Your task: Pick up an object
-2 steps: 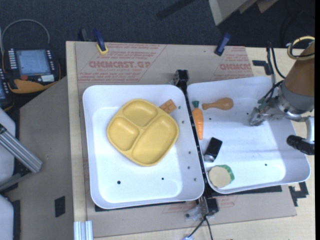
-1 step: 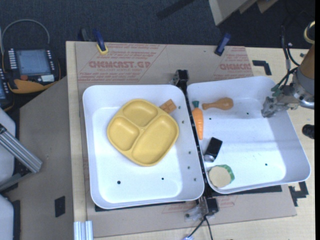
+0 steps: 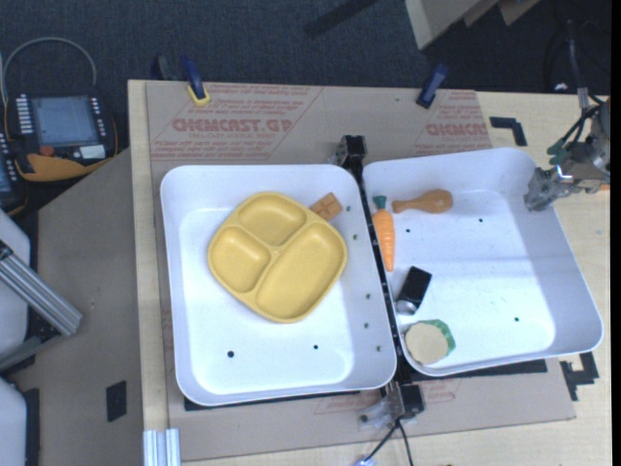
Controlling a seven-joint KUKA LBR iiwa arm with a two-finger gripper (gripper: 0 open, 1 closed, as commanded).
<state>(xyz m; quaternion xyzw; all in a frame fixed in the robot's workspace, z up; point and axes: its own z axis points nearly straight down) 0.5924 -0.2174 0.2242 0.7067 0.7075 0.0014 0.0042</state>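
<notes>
Carrot (image 3: 384, 238), long axis running near-to-far against the right bin's (image 3: 543, 289) left wall, lies well left of the gripper (image 3: 540, 190), which hangs over that bin's far right rim, grip state impossible to tell.

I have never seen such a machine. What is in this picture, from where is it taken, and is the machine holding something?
One camera looks down at a slant on a bench with two shallow white bins. The left bin holds a yellow divided plate, with a small brown block at its upper right edge. The right bin holds an orange carrot, a tan wooden piece, a small black object and a round pale piece with a green rim, all near its left side. The machine is a robot arm reaching in from the right. Its hand is at the right bin's upper right rim, with nothing visible in it.
</notes>
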